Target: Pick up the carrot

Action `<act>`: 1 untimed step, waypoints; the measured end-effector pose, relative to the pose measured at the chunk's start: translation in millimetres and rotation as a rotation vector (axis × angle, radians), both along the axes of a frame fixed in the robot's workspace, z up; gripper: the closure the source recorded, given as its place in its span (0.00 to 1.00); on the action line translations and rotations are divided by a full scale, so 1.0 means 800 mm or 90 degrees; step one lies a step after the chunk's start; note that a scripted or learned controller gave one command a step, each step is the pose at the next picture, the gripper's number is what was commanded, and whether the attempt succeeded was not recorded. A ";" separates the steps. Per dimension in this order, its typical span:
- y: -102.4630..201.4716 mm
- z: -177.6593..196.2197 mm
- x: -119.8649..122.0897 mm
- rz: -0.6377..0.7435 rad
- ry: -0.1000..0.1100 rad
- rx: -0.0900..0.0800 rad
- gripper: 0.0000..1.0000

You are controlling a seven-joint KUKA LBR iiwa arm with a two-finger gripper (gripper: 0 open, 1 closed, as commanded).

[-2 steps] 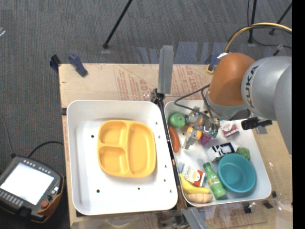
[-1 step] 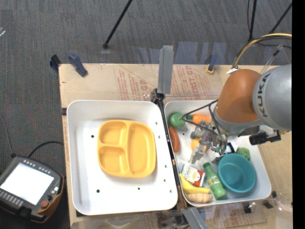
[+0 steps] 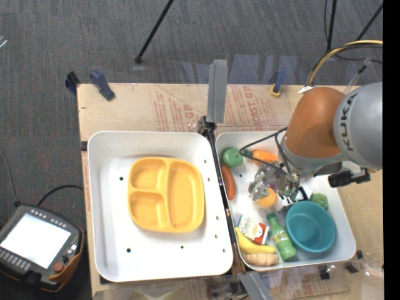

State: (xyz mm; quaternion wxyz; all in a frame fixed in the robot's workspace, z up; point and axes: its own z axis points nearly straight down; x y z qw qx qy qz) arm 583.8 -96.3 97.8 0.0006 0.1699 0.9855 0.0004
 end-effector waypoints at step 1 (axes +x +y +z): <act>-0.053 0.058 -0.014 -0.166 -0.001 0.000 1.00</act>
